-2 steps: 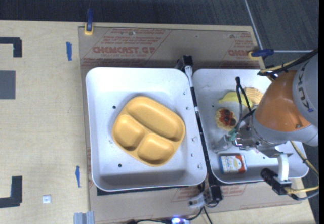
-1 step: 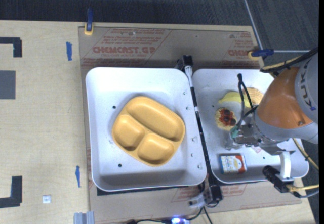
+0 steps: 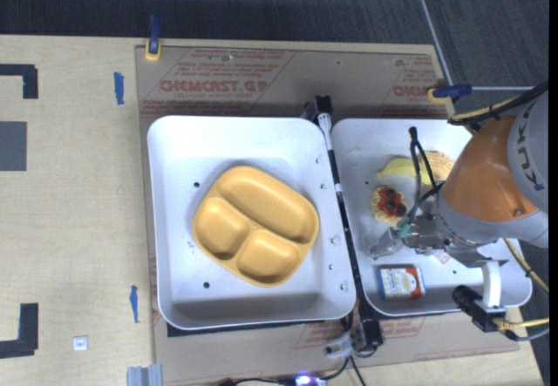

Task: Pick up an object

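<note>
We see the gripper (image 3: 394, 240) low in the right bin (image 3: 366, 145), just below a red-and-yellow toy (image 3: 389, 200); we cannot tell its state. A small carton (image 3: 401, 281) lies just beneath.

left bin (image 3: 170, 201): yellow sectioned tray (image 3: 255, 223); bench (image 3: 70, 201): blue tape marks (image 3: 119, 88)

Yellow three-section tray (image 3: 255, 224) lies flat, hollows up, turned at a slant, mid left bin (image 3: 174, 149). In right bin (image 3: 366, 136): small carton (image 3: 401, 281), orange and white with a blue patch, flat near the front wall; round red-and-yellow item (image 3: 389, 200) mid bin; yellow banana-like piece (image 3: 399, 170) just behind it, partly hidden by the arm.
</note>
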